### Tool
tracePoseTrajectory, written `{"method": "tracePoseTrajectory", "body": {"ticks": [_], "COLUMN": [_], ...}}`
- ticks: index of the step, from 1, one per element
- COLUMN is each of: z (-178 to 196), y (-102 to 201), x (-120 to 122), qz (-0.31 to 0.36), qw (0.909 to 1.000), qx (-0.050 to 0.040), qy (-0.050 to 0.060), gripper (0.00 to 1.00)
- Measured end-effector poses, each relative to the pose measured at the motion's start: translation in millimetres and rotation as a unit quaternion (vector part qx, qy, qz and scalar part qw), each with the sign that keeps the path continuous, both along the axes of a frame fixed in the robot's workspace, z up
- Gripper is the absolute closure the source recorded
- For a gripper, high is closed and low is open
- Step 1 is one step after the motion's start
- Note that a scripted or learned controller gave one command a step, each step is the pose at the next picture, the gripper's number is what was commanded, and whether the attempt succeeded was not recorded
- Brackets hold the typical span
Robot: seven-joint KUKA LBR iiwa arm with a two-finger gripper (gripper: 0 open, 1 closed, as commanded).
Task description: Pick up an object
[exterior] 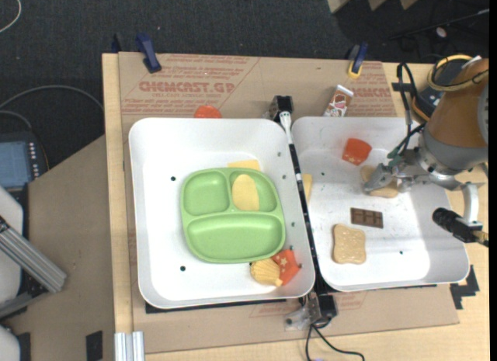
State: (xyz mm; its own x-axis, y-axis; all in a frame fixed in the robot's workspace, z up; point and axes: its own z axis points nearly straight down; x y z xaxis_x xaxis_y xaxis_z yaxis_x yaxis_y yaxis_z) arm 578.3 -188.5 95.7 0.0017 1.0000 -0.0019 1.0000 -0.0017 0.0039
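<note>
We might miss the little tan piece

Our gripper (pixel 383 182) sits low in the right bin (pixel 435 262), right of the frame's middle, on a tan piece (pixel 384 191). We cannot tell how wide the jaws are. They could push it away, or bump the orange block (pixel 356 150) nearby.

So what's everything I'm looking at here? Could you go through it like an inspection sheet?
Surface: two white bins, left bin and right bin, on a cardboard-topped bench.
Job's things: right bin holds an orange block, chocolate bar, toast slice.
Clutter: green divided plate in left bin; small carton behind the bins.
Grippers: gripper low in the right bin over a tan piece; fingers unclear.
Cables: black cable at front.
Surroundings: dark floor.
</note>
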Motion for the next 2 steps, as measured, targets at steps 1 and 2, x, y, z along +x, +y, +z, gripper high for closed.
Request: {"method": "tracePoseTrajectory", "body": {"ticks": [1, 2], "z": [82, 96], "y": [49, 133], "x": [-22, 22], "qz": [0.003, 0.006], "qw": [1.0000, 1.0000], "qx": [0.0007, 0.0019], "qy": [-0.002, -0.001], "gripper": [1.00, 1.00]}}
